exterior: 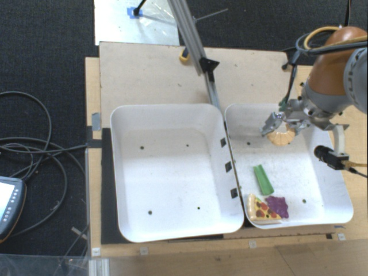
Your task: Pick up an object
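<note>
We judge ourselves at the grasp step: our gripper [280,129] sits low in the right bin [336,203], right at a tan, bun-like object [282,137] near the bin's back wall. We cannot tell whether that piece is pinched or merely touched. Next we should lift straight and watch whether it rises.
</note>
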Motion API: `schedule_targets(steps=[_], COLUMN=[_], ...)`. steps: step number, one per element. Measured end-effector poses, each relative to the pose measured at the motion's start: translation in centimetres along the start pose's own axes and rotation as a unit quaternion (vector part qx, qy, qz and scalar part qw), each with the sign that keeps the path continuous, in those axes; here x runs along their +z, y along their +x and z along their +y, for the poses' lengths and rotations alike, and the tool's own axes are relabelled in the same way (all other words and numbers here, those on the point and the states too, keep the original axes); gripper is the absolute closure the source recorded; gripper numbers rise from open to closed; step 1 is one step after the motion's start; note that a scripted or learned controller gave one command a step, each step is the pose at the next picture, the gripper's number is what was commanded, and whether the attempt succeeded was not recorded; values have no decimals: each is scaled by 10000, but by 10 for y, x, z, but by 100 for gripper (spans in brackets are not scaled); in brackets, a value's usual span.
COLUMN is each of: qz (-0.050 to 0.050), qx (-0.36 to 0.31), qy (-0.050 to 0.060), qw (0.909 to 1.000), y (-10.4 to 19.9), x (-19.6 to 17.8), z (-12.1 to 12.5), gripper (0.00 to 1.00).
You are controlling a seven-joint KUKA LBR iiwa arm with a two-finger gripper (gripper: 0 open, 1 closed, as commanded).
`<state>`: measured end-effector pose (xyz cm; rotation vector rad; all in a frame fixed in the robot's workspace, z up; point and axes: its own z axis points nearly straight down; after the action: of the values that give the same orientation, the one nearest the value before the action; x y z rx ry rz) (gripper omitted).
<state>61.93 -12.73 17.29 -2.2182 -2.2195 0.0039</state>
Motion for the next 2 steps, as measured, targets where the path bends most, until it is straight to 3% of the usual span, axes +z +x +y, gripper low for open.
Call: schedule_targets(steps=[1,2], qz=[2,-3], qx=[0,-2], qy=[4,-15], qw=[10000,10000], y=[2,3], x=[62,83], z=[-6,-5], gripper=[0,0])
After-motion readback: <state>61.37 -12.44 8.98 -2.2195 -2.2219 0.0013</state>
